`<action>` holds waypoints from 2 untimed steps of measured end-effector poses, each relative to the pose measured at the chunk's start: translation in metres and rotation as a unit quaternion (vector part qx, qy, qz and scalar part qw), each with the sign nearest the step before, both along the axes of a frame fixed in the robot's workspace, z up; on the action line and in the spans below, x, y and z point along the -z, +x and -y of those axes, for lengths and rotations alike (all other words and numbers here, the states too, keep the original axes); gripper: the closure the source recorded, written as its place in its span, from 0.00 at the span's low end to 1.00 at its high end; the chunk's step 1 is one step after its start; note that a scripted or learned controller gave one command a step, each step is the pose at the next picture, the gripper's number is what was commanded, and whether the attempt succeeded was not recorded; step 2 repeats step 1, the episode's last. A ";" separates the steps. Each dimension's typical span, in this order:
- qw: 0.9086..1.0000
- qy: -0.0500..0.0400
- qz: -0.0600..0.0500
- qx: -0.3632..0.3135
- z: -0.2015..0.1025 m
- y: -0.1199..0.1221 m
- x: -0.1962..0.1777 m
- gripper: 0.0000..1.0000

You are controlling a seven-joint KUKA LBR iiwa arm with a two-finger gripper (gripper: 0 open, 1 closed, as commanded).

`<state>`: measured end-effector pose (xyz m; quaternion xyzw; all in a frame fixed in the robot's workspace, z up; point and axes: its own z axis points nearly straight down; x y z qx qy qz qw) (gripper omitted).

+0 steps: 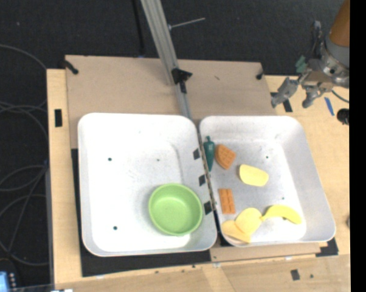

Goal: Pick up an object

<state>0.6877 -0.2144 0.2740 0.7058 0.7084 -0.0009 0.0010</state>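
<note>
My gripper hangs above the bench just beyond the right bin's far right corner, fingers spread open with nothing between them. Inside the right bin lie an orange waffle-like piece, a yellow chunk, a small orange block, a yellow banana-shaped piece and yellow slices at the front edge. A small dark green item rests against the divider. The left bin holds a green bowl near its front right corner.
A slanted metal pole comes down from the top to the gap between the bins. The tan bench top stretches behind both bins. Cables lie on the dark floor at the left.
</note>
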 end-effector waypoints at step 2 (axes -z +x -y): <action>1.000 -0.001 0.000 -0.001 0.000 0.000 0.000 0.00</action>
